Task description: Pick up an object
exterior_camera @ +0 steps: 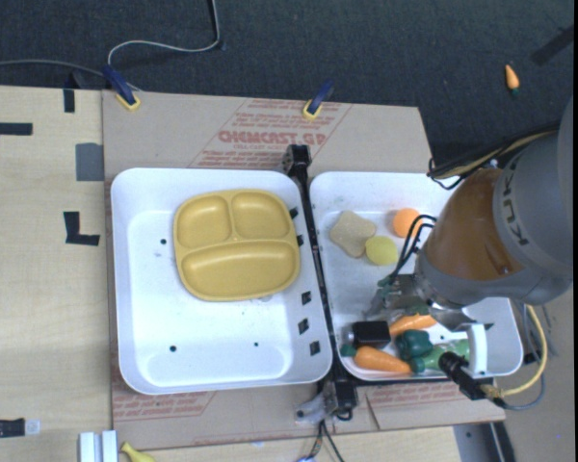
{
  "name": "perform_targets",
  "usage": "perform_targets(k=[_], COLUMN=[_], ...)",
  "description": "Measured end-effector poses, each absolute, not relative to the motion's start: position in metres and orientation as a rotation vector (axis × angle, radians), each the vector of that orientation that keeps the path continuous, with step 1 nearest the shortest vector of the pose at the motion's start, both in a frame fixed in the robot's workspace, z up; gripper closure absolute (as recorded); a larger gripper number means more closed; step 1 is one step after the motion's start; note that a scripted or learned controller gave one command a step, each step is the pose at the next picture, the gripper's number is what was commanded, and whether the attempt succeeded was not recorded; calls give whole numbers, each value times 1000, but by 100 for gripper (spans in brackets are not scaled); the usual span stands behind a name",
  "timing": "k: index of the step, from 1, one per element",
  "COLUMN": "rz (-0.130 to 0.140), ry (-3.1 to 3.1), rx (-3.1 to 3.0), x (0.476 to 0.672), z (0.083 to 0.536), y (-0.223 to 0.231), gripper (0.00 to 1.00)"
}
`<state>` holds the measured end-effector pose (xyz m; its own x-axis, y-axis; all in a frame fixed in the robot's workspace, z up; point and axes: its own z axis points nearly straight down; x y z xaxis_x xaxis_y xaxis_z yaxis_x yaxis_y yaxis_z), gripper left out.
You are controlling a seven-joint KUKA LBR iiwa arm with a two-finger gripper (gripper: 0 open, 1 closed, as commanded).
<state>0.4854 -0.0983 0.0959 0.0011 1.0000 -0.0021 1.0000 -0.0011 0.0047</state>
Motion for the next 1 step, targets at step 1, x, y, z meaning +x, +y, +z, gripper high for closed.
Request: perform_targets(k=[1], rz=[3], ry=[2217], rx=[2219], x=[485], z=[96], y=[-98], gripper=[0])
